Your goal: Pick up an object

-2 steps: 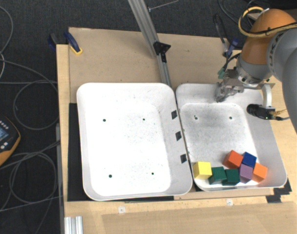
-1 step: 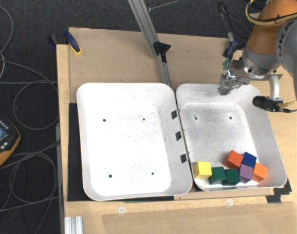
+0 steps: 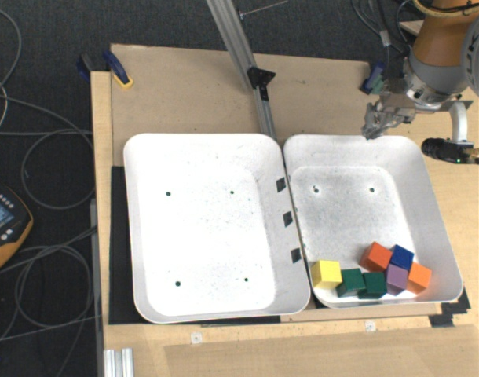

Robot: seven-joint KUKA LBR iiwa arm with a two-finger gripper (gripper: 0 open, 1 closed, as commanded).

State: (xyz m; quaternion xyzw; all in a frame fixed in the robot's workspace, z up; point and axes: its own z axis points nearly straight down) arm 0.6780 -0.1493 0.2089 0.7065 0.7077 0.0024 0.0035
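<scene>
Since the blocks all sit bunched in the near corner of the right bin point(image 3: 428, 179), I'd go for the yellow block point(image 3: 327, 272), which sits a bit apart on the left. The gripper point(image 3: 374, 129) hovers over the bin's far rim, well away; honestly can't tell its opening, nothing visibly held.

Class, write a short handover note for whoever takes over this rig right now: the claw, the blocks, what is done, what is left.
Claw: above the far rim of the right bin, nothing seen in it.
Blocks: all bunched in that bin's near corner: yellow block, green blocks, red block, blue block, purple block, orange block.
Done: nothing picked.
Left: reach the pile, grasp one, lift.
</scene>
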